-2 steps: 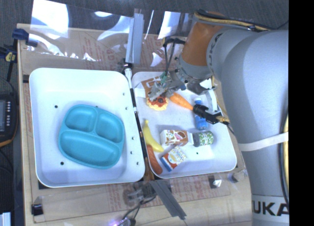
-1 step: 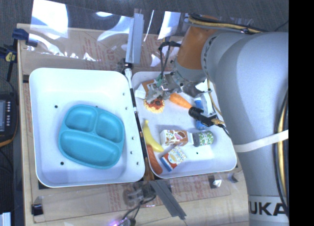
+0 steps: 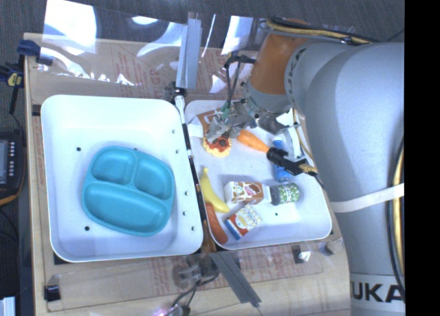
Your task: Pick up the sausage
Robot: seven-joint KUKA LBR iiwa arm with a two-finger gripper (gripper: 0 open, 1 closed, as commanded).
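The hand [image 3: 221, 123], its grip state unreadable, hangs far from the sausage [image 3: 215, 224], seemingly half-hidden under the banana [image 3: 214, 195]

This looks like a robotics lab. A wooden bench [image 3: 103, 74] carries two shallow white bins, the left bin [image 3: 62, 170] at nine o'clock and the right bin [image 3: 309, 222] toward four o'clock, both fixed in a metal frame. A large grey industrial arm [image 3: 357, 115] marked KUKA fills three o'clock. Toy food [image 3: 244, 191] lies in the right bin, and cables [image 3: 10, 74] run along the nine o'clock edge.
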